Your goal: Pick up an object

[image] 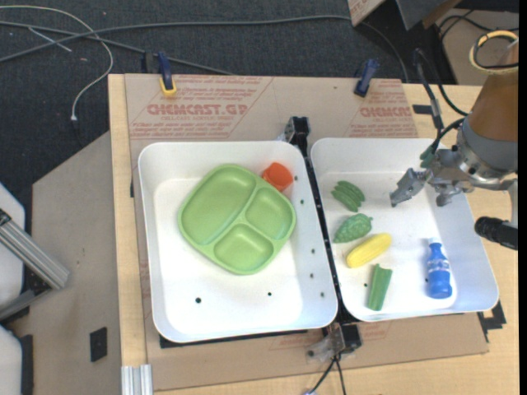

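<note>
The gripper (409,189) is hanging over the right bin (478,299), its grip unclear; green toys (351,212), corn (367,250), bottle (438,271) are lying near it.

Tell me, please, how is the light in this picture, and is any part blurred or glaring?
Camera view: light is soft and even; the white bins are bright but not blown out; the green tray casts a faint shadow; the yellow toy and blue bottle look sharp; the gripper is slightly soft.
</note>
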`<state>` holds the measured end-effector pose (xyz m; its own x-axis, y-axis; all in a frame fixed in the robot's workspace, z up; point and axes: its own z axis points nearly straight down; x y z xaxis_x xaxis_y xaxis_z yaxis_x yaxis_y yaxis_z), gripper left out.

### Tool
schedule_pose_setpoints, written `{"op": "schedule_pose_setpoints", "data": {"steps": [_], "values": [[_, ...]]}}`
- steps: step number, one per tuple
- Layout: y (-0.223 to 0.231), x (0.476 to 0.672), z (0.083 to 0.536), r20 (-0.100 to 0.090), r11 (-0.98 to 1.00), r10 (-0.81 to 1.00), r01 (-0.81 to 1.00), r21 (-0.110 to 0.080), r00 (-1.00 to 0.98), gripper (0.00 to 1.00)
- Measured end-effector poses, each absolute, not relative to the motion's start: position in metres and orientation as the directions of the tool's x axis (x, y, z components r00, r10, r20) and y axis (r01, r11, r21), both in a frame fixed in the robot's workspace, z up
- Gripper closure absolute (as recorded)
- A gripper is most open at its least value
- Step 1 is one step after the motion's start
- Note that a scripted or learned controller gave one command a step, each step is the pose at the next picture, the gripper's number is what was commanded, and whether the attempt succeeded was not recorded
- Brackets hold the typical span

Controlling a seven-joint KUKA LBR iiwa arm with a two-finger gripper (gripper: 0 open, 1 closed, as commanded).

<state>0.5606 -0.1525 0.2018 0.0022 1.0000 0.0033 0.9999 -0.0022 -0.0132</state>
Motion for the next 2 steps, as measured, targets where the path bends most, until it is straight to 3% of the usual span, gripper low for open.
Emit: {"op": "schedule_pose_setpoints", "data": {"steps": [1, 2], "values": [[-0.152, 0.563, 0.208, 0.001, 0.000, 1.000, 1.000, -0.001, 0.000, 0.00], [-0.145, 0.562, 0.163, 0.003, 0.000, 1.000, 1.000, -0.006, 0.000, 0.00]]}}
